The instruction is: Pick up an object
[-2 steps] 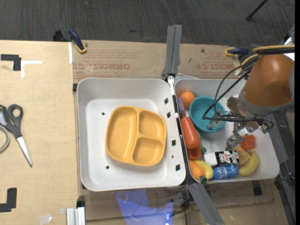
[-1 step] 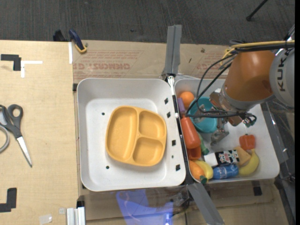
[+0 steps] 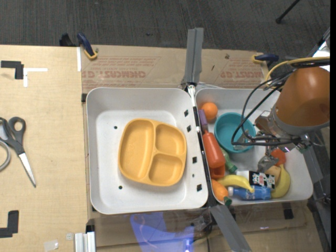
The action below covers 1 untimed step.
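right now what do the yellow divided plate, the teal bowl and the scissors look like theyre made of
Yellow divided plate: likely plastic, one even matte colour with soft moulded ridges between its three sections.
Teal bowl: probably plastic too, uniform colour, smooth rim with a faint sheen.
Scissors: blades look like metal, pale and reflective; the grey handle loops seem plastic, though that is less certain.

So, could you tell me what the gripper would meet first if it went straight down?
Probably the banana under the gripper, though depth is hard to judge from this slanted view.
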{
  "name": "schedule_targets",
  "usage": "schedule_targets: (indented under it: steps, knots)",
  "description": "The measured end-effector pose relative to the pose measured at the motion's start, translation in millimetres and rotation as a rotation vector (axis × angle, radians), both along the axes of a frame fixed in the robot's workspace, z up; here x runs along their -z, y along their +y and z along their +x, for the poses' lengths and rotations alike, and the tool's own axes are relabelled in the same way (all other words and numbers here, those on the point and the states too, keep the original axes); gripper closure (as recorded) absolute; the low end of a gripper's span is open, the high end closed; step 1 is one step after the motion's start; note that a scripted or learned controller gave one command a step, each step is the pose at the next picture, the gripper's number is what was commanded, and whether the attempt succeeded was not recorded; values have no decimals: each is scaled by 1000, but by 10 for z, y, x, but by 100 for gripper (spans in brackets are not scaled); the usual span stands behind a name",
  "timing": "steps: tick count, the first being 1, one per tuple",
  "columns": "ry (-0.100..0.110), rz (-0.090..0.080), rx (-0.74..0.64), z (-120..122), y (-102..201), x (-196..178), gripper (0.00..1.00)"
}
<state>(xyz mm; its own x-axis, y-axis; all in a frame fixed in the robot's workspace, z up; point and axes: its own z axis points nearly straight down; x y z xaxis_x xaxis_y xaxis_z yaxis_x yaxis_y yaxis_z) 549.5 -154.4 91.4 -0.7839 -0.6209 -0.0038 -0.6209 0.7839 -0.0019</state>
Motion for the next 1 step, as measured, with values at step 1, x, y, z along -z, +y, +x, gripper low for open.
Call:
schedule_targets:
  steps: [1]
  knots:
    - [-5,-3,32,195,535,-14,0]
